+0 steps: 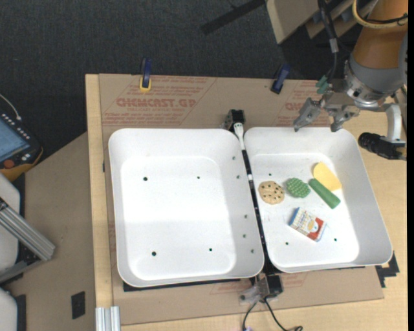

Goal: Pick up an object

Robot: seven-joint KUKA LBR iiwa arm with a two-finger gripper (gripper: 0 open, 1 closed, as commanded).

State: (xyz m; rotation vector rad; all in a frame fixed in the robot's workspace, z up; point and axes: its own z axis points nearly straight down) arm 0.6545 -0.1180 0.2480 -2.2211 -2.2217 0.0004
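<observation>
A brown cardboard sheet (194, 94) printed with red lettering covers the bench, held at its far edge by a yellow-tipped clamp (145, 79) and a blue clamp (280, 77). Dark carpet (97, 35) surrounds it. A pale wooden panel (294, 19) stands beyond.

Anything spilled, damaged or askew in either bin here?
Nothing stands out. The round chocolate-chip cookie, green ridged piece, green stick, yellow wedge and small printed box lie inside the right white bin; the claw hangs open.
</observation>
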